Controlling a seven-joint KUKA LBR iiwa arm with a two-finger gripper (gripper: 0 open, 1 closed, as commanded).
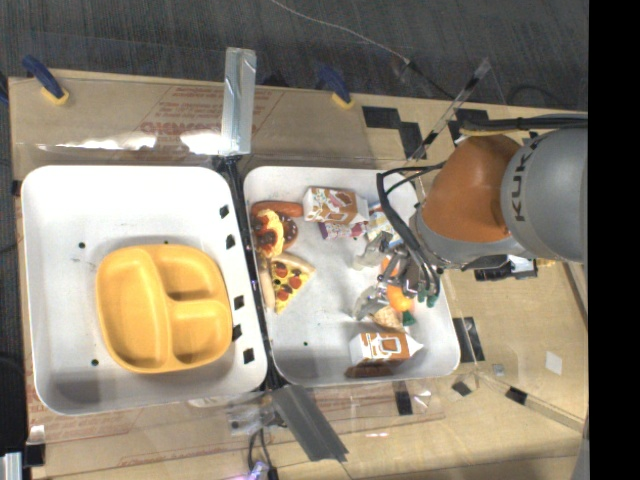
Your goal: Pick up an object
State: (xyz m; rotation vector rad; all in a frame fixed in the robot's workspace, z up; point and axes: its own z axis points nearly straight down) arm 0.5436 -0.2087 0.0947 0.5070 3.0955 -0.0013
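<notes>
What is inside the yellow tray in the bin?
The yellow tray sits in the left bin. Its three compartments show bare yellow plastic, with no toys in them. What lies under the tray cannot be seen, because the tray covers that part of the bin floor.

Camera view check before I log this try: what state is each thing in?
Yellow divided tray: upright, flat in the left bin.
Pizza slice: flat in the right bin.
Small carton: on its side by the near wall.
Snack pack: lying flat.
Gripper: lowered among the items.

Dark carpet [120, 13] beyond cardboard-topped bench [300, 103]
</notes>
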